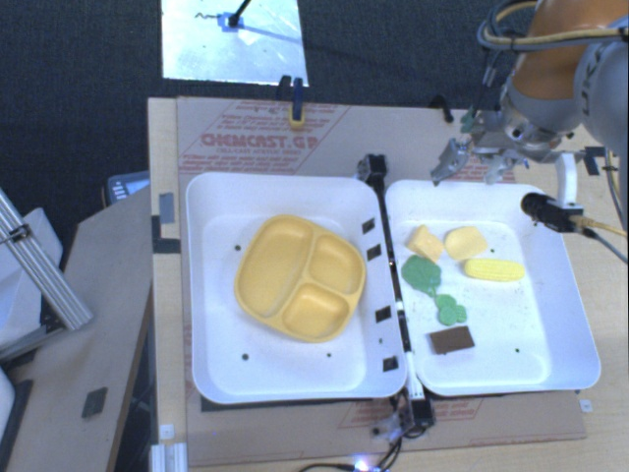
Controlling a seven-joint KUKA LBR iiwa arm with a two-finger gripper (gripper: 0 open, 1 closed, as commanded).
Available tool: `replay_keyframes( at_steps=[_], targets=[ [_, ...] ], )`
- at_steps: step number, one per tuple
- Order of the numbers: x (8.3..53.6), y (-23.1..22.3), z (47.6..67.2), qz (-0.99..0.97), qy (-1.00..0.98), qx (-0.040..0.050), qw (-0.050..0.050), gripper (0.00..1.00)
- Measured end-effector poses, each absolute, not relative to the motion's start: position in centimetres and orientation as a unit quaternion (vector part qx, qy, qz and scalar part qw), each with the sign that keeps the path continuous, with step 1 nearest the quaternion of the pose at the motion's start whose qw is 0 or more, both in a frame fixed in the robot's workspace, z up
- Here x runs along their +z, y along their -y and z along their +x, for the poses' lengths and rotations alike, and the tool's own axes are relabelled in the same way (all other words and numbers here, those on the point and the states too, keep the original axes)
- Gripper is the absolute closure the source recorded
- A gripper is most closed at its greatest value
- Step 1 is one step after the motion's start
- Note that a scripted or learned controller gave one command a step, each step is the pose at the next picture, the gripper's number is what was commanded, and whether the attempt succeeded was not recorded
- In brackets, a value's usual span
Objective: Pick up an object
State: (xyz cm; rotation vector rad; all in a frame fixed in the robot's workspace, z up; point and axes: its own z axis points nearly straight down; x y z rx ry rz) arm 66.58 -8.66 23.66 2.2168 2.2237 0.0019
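Observation:
The right bin [570,303] holds several small toy foods. Two pale yellow chunks [426,242] [465,241] lie near its back, with a corn cob [494,269] to their right. A green leafy piece [423,273] and a smaller green piece [450,311] lie toward the bin's left side. A brown block [451,339] sits closest to the front. My gripper [474,165] hovers above the back rim of this bin, clear of all the pieces. Its fingers are spread open with nothing between them.
A yellow divided plate [300,278] lies in the left bin [211,264]. A black divider with clips [388,283] runs between the bins. A black cable fitting [545,209] sticks in over the right bin's back right corner. A shiny sheet [236,28] lies behind the bench.

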Motion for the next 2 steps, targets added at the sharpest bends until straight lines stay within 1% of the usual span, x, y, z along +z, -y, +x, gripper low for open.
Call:
replay_keyframes(
  at_steps=[1,2],
  targets=[
    [40.4,4.3,61.5,0.704,-0.711,0.0067,0.006,0.00],
    [21.9,-0.3,65.5,0.704,-0.710,-0.0021,-0.003,0.00]
  ],
)
